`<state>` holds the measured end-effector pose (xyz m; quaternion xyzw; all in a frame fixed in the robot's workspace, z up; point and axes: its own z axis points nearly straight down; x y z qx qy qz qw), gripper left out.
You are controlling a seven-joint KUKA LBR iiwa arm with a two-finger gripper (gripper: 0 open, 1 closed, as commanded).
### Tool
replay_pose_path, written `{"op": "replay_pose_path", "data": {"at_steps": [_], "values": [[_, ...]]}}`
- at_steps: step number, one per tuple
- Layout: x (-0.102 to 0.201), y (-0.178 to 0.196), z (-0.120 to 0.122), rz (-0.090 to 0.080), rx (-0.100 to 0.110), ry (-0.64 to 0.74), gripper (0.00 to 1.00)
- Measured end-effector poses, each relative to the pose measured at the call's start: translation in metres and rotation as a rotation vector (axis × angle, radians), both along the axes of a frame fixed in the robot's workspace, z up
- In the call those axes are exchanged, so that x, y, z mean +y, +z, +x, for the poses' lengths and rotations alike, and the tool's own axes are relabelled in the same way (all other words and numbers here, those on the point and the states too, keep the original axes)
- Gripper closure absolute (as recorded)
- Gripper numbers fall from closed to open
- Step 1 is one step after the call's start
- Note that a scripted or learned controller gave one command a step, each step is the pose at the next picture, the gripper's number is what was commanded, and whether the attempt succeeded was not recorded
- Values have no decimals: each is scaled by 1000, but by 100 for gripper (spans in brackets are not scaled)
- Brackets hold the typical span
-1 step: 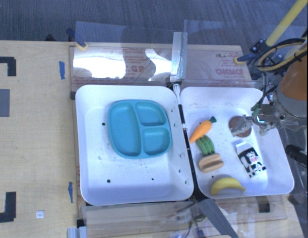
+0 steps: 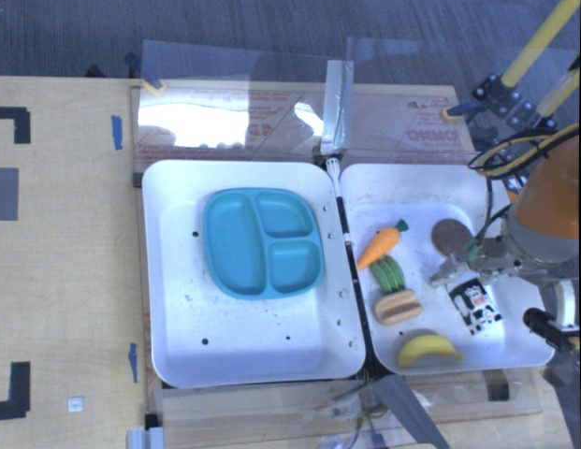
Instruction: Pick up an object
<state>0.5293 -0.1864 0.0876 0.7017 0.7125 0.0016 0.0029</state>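
The right bin (image 2: 524, 344) holds several toy foods. An orange carrot (image 2: 380, 244) lies near the divider, with a green ribbed vegetable (image 2: 388, 272) just below it. Below those lie a tan bun (image 2: 398, 308) and a yellow banana (image 2: 428, 348) near the front wall. A brown disc (image 2: 450, 236) rests toward the back. A black-and-white patterned carton (image 2: 476, 308) lies right of the bun. My gripper (image 2: 463, 265) hangs low over the right bin, between the brown disc and the carton, just above the carton's top end. Nothing shows held in it.
A blue divided plate (image 2: 263, 242) sits in the left bin (image 2: 178, 325). The grey arm with its orange band (image 2: 552, 199) and looping cables (image 2: 515, 152) covers the right bin's right side. A clear plastic sheet (image 2: 234, 110) stands behind the bins.
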Motion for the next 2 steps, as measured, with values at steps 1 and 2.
{"op": "replay_pose_path", "data": {"at_steps": [1, 2], "values": [[0, 10, 1, -2, -4, -2, 100], [60, 117, 44, 2, -2, 42, 100]]}}
